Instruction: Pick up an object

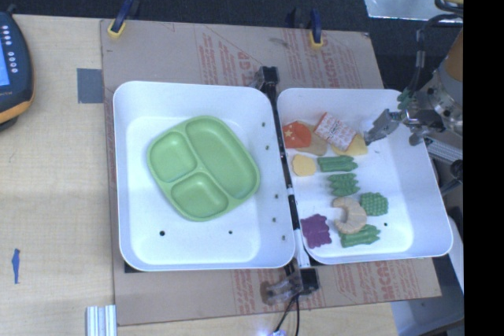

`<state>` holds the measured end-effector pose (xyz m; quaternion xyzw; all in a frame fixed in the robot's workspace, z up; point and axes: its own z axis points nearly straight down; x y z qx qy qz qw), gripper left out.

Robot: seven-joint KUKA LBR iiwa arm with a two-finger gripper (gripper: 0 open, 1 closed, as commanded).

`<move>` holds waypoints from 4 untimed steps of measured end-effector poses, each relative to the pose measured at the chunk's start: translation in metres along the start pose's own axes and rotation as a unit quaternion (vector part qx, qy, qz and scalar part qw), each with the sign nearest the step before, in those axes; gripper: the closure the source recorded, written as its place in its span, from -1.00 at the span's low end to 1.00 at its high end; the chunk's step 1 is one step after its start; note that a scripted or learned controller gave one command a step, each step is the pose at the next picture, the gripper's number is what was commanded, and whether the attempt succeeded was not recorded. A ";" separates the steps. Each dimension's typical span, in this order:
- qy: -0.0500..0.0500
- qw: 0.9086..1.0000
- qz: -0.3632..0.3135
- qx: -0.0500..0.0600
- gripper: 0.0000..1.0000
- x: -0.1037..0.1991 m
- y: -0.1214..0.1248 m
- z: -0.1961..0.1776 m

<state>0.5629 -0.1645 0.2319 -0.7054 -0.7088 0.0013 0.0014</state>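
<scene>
The right white bin (pixel 409 193) holds several toy foods: a red piece (pixel 297 134), a pink-and-white block (pixel 335 130), a yellow wedge (pixel 357 145), a yellow round (pixel 304 164), green pods (pixel 337 164), a green leafy piece (pixel 343 185), a green bumpy piece (pixel 374 204), a tan piece (pixel 351 214), a green bean (pixel 359 235) and a purple piece (pixel 315 230). My gripper (pixel 381 126) reaches in from the right over the bin's upper right part, its grey tip just right of the yellow wedge. Nothing shows between its fingers.
The left white bin (pixel 134 232) holds a green three-compartment plate (pixel 203 167). Both bins rest on a cardboard sheet (pixel 205 51) clamped to the wooden bench. A handheld controller (pixel 12 67) lies at the far left edge.
</scene>
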 end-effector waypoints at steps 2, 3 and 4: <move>0.001 1.000 0.000 0.004 -1.00 0.055 -0.022 0.145; 0.000 1.000 0.000 0.001 1.00 0.052 -0.019 0.130; 0.001 1.000 -0.004 -0.005 1.00 0.155 -0.007 0.035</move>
